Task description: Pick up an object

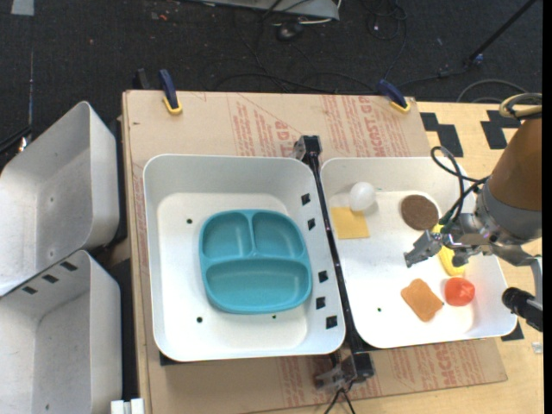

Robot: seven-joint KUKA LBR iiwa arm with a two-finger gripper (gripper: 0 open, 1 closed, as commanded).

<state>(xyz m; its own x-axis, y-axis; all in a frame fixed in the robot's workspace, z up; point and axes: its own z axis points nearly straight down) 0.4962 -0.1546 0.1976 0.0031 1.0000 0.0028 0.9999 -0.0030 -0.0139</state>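
Overhead view of two shallow white bins on a cardboard-covered bench. The left bin contains a teal divided plate. The right bin holds the candidate objects: a white ball at the far left, a yellow square slice just near of it, a brown disc further right, an orange toast-like piece toward the near edge, a red tomato-like piece just right of that, and a yellow object largely hidden under the tool. The arm enters from the right, and its gripper hangs over the right half of this bin, between the brown disc and the orange piece, beside the yellow object. One dark finger points left; whether the fingers are spread or closed cannot be told, and nothing is seen held between them. Risks, as a judgement: the pieces on the right lie close together, so a descent may nudge a neighbour or close on two at once; the flat slices offer little edge and could slip free; the ball could roll away. Red printing on the cardboard appears reversed and is not reliably legible.
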